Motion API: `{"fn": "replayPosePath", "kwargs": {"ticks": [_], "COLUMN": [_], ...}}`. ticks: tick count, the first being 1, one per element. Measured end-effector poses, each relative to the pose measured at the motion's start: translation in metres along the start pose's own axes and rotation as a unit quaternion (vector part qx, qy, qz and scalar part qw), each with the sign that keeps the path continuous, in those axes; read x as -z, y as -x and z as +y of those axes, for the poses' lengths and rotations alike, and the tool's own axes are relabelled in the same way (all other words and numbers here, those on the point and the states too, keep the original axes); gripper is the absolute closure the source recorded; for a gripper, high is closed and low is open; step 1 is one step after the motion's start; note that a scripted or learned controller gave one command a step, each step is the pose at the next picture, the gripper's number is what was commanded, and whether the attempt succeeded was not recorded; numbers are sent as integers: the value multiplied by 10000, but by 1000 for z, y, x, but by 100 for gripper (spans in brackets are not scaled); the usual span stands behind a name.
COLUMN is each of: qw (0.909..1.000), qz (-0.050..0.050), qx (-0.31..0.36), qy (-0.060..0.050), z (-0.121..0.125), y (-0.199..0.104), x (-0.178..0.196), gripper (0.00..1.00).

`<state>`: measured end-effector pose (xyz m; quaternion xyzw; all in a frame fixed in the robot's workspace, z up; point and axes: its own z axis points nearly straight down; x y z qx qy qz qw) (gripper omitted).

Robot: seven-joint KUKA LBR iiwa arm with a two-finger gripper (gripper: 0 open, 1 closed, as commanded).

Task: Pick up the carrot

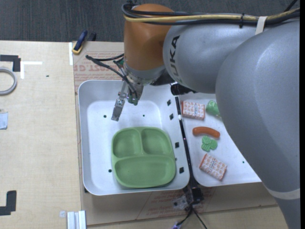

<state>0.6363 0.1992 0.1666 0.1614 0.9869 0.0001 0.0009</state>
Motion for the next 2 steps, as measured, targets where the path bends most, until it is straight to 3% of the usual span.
{"fn": "replayPosePath", "kwargs": {"ticks": [1, 2], "qw": [10000, 9995], "qz": [-14, 1], "qx": [-17, 325], "qy": [8, 0], "z": [0, -11], "y": [1, -10], "x": [10, -37], "gripper": [100, 100]}}
